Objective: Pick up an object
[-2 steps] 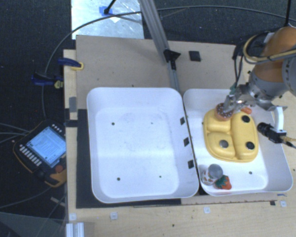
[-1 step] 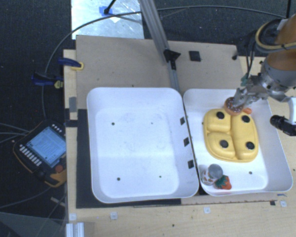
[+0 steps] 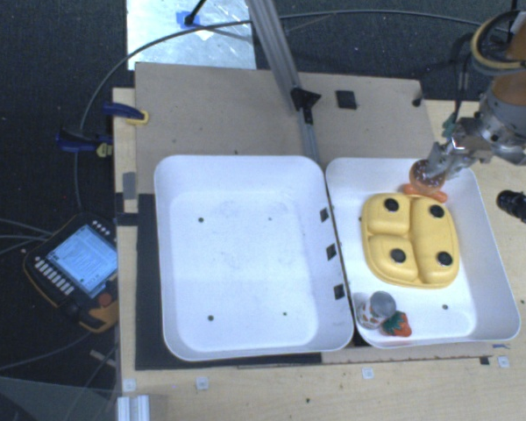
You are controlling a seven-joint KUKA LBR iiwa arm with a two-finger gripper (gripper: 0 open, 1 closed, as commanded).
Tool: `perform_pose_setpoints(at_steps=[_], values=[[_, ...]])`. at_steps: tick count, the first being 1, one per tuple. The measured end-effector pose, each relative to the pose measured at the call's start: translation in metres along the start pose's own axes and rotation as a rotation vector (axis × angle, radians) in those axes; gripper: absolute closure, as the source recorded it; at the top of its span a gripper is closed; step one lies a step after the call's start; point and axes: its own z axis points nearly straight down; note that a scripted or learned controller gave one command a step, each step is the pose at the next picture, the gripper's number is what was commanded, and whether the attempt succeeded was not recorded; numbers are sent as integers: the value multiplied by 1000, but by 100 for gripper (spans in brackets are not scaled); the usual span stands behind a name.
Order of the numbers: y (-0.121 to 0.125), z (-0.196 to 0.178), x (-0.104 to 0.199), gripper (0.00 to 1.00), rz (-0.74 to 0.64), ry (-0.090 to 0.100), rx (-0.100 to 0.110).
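- Table (image 3: pixel 245 112): tan board top, dark carpet floor round it. Carries both bins side by side.
- Left bin (image 3: pixel 180 323): white, shallow, rounded corners, w/ a few small dark dots on its floor.
- Right bin (image 3: pixel 495 310): white, same build, touching the left bin along the middle seam, where small black clips sit.
- Arm (image 3: pixel 508 95): grey w/ orange band, comes in from the right edge, angled down toward the back of the right bin.
- Yellow tray (image 3: pixel 411 239): moulded, four-lobed piece w/ four dark spots, lying flat in the middle of the right bin. Biggest item there.
- Handheld pendant (image 3: pixel 77 263): lit blue screen, orange-and-black case, on the floor left of the table, cables trailing.
- Pincer (image 3: pixel 437 175): low over the back part of the right bin, tip at the orange object. Can't tell how far open it is, or whether it has anything gripped.
- Orange object (image 3: pixel 423 191): small, flat-ish, just behind the yellow tray's back edge, under the pincer tip, partly hidden by it.
- Small toy cluster (image 3: pixel 387 314): grey roundish bit w/ red, orange and green bits beside it, front-left corner of the right bin, well apart from the pincer.
- Clamps (image 3: pixel 123 112): blue and yellow, at the table's left edge.
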Motion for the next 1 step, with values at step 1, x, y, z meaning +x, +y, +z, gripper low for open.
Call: perform_pose_setpoints(at_steps=[1], values=[[2, -23, 0, 100, -1, 1, 3]])
